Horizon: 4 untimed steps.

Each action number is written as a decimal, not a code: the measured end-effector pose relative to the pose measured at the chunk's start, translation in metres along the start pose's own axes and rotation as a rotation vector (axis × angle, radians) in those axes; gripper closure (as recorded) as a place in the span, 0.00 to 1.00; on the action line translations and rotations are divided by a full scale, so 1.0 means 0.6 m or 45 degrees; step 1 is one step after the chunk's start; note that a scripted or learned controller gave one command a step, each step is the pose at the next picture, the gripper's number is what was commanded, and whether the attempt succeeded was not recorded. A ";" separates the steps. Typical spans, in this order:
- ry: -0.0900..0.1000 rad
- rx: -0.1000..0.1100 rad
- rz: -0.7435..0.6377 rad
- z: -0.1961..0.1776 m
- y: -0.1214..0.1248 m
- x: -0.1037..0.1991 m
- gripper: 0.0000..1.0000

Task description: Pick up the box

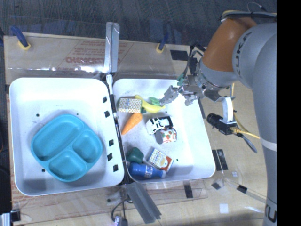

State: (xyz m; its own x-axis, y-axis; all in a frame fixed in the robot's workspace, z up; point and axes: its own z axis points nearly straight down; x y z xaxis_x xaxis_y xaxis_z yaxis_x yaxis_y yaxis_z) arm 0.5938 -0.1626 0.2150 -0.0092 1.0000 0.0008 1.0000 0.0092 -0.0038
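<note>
You're looking at the box [160,159], small, white with red-orange print, lying tilted in the right bin [200,140], while the gripper [179,94] is hanging open, gripping nothing.

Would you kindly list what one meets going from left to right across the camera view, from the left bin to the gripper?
Left bin → blue divided tray → patterned box → banana → black-and-white carton → gripper.
</note>
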 end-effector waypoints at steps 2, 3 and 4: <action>-0.043 -0.063 -0.595 0.177 -0.171 0.064 0.00; -0.047 -0.078 -0.605 0.152 -0.164 0.066 1.00; -0.046 -0.074 -0.605 0.154 -0.166 0.067 0.00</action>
State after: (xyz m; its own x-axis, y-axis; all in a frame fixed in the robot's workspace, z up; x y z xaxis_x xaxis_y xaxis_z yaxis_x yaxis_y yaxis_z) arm 0.4937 -0.1235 0.1232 -0.4647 0.8843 -0.0462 0.8834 0.4666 0.0447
